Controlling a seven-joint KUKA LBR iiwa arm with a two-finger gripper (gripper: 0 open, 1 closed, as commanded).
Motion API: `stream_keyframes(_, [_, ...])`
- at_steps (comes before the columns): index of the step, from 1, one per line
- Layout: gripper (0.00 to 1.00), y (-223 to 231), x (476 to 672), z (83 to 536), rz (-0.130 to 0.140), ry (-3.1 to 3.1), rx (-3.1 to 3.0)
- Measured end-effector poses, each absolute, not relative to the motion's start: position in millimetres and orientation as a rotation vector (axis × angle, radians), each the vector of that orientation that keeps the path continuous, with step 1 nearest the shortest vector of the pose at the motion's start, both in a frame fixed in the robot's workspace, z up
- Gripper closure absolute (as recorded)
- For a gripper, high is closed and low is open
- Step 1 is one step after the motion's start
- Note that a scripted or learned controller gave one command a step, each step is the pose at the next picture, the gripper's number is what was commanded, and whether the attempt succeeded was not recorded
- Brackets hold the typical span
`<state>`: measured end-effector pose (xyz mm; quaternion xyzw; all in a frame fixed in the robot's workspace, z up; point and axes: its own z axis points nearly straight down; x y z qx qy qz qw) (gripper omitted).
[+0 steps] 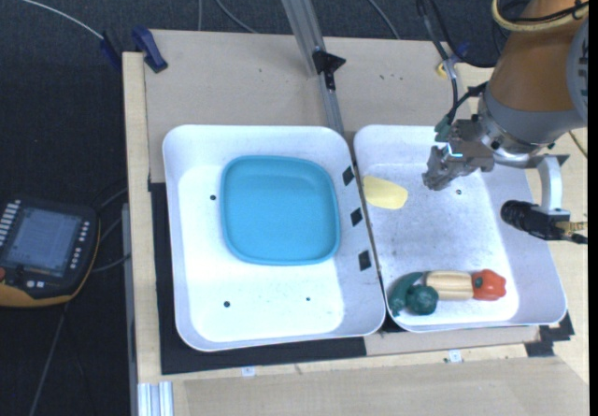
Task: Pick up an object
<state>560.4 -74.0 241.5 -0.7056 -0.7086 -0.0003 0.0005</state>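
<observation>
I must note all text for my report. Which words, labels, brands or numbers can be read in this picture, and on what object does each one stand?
No text can be read.
Handheld controller left of the bench: its screen and keys are too small and blurred to read.
Bins, blue plate and arm: no readable marking.

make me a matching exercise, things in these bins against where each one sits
Things:
1. blue plate
2. yellow piece
3. green, tan and red toys
4. end effector

Places:
a. near edge of the right bin
b. above the right bin's far part
c. middle of the left bin
d. right bin, beside the divide between the bins

Pairs: 1-c, 2-d, 3-a, 4-b
</observation>
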Motion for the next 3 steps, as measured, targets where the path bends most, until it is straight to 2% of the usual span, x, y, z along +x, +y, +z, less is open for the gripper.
stream_keyframes(1, [1.0,-20.8,551.5,244.5,-0.002,-2.226,-2.216])
stream_keyframes(2, [1.0,28.8,557.7,250.5,-0.002,-2.226,-2.216])
stream_keyframes(3, [1.0,73.7,556.0,234.4,0.0,-2.225,-2.216])
